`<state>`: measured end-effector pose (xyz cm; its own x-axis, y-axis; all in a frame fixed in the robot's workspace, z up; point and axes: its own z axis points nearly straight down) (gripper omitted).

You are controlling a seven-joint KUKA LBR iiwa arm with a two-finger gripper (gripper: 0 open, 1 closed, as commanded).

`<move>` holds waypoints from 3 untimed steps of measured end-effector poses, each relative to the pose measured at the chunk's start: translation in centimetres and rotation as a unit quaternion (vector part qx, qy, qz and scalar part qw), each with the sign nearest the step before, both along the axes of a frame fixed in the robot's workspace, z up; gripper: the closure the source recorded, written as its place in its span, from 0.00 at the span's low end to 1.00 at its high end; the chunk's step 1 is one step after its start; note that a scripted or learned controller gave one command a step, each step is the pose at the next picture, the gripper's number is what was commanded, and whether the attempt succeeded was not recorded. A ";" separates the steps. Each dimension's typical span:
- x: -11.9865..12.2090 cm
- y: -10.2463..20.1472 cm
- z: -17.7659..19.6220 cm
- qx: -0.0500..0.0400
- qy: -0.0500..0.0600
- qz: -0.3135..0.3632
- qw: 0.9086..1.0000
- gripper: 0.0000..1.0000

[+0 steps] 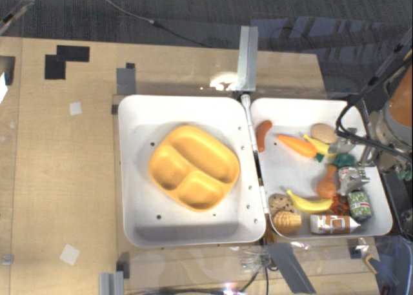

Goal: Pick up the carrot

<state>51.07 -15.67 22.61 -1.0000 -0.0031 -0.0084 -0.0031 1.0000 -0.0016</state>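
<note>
The carrot [296, 144] has bare bin floor below-left. A sausage [263, 135] lies left; 1 yellow piece [316, 145] crowds its right end.

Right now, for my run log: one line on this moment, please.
task: pick carrot | carrot: lying in right bin | gripper: over same bin, apart from carrot | held: nothing seen

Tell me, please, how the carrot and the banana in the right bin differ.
The carrot is orange and tapers straight to a point; the banana is yellow and curved. The carrot lies in the upper half of the right bin, pointing toward the left bin; the banana lies lower, near the front edge beside a cookie. Both are long, slim toy foods lying flat.
</note>
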 end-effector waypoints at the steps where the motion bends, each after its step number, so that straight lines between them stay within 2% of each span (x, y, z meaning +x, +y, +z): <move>1: 2.8 4.8 -13.2 0.000 0.000 0.117 0.993 0.00; 2: 3.1 4.9 -11.9 -0.001 -0.006 0.120 0.993 1.00; 3: 3.1 4.9 -11.9 -0.001 -0.006 0.120 0.993 0.00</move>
